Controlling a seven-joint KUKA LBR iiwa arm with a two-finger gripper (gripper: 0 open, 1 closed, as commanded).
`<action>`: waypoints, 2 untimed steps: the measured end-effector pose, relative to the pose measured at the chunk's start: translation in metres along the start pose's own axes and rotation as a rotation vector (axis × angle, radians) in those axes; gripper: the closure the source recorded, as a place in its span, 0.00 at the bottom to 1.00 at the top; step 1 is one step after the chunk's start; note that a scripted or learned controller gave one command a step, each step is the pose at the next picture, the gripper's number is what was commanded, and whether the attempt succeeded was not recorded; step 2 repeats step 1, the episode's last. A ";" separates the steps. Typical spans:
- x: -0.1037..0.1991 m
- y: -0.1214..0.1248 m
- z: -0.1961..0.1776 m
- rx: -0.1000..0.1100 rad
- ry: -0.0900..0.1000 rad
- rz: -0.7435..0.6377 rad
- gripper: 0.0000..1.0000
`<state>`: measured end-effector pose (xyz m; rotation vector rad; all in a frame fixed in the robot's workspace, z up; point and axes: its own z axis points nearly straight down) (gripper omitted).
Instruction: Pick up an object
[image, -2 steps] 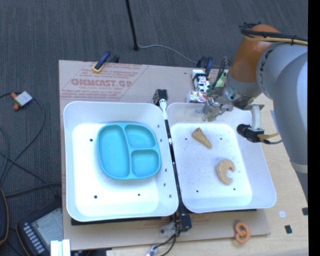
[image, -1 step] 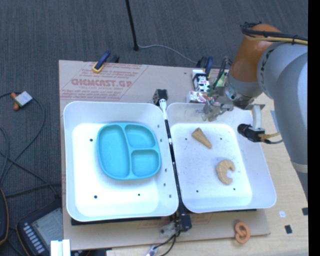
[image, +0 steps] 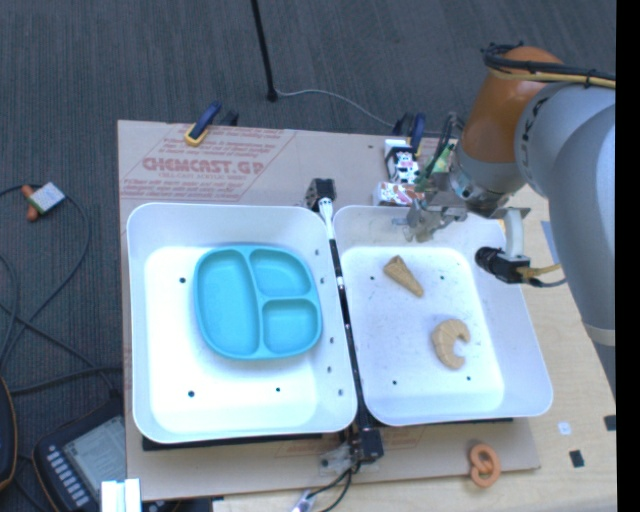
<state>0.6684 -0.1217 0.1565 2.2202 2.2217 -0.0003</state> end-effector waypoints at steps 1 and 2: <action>0.005 0.000 0.008 0.001 -0.001 0.000 1.00; 0.005 0.000 0.008 0.001 -0.001 0.000 1.00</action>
